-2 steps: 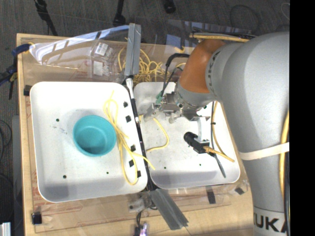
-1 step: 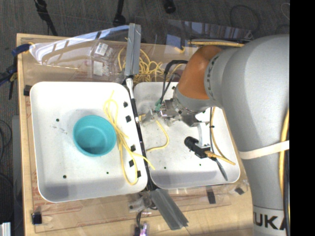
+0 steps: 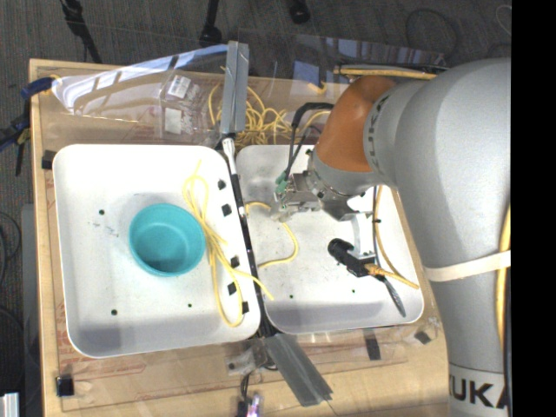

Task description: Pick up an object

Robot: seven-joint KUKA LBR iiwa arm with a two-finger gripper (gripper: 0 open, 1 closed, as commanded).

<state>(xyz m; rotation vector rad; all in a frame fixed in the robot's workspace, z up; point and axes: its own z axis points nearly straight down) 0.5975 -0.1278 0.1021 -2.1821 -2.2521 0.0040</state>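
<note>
A teal bowl [image 3: 167, 239] sits upright in the left bin [image 3: 87, 302]. A thin yellow cord [image 3: 211, 233] loops beside the bowl, crosses the divider and trails into the right bin [image 3: 321, 311], where it curls near the middle. My gripper [image 3: 287, 202] hangs low over the upper left part of the right bin, close to where the cord enters it. The grey arm with its orange band covers the bin's right side.
A black hinged divider [image 3: 236, 241] runs between the two bins. Behind the bins lie a clear plastic sheet [image 3: 165, 94] and a tangle of yellow cables [image 3: 256, 120]. The wooden bench edge [image 3: 174, 372] runs along the front.
</note>
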